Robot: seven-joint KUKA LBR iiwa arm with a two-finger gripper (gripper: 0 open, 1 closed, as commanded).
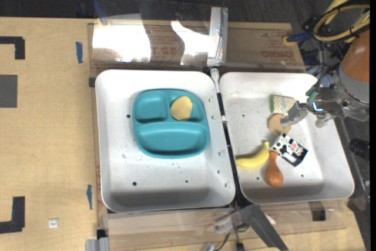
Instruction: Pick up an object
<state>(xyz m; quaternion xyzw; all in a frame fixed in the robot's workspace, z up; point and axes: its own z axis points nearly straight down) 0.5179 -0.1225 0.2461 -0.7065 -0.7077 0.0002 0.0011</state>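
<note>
We see the arm (352,76) reaching in over the right bin's (335,182) right edge, its jaws low near the tan object (276,122); we cannot tell their opening.

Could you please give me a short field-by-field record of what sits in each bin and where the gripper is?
left bin: teal divided plate
plate compartment, upper right: yellow round item
right bin: banana, black-and-white patterned item, orange-brown pear-shaped item, tan round item, pale patterned packet
gripper: over the right bin, beside the tan round item
grasp: cannot tell
</note>
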